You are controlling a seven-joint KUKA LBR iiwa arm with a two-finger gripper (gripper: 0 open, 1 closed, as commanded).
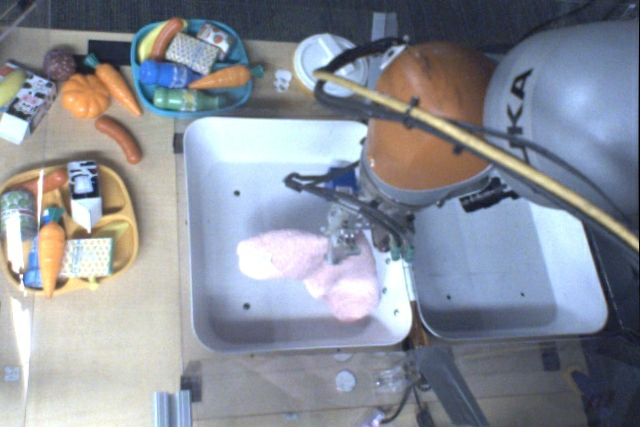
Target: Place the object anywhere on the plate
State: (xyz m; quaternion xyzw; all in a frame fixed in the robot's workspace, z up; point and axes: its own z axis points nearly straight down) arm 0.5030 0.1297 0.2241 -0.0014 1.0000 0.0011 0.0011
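In the left bin (215, 215) lie two pale pink shapes, both soft and blurred. The larger, flatter one (278, 255) sits near the bin's middle. A smaller rounded one (348, 297) lies just to its lower right and touches it. Which of them is the plate I cannot tell. My gripper (345, 240) hangs under the orange wrist band (430, 125), right over the spot where the two pink shapes meet, close to or touching them. The arm's body hides the bin's upper right part.
The right bin (510, 305) lies beside it, partly under the arm. Left of the bins are a blue bowl of toy food (190, 65), a yellow tray of toy food (70, 230), and loose toy vegetables (95, 95). A white cup (322, 55) stands behind the left bin.
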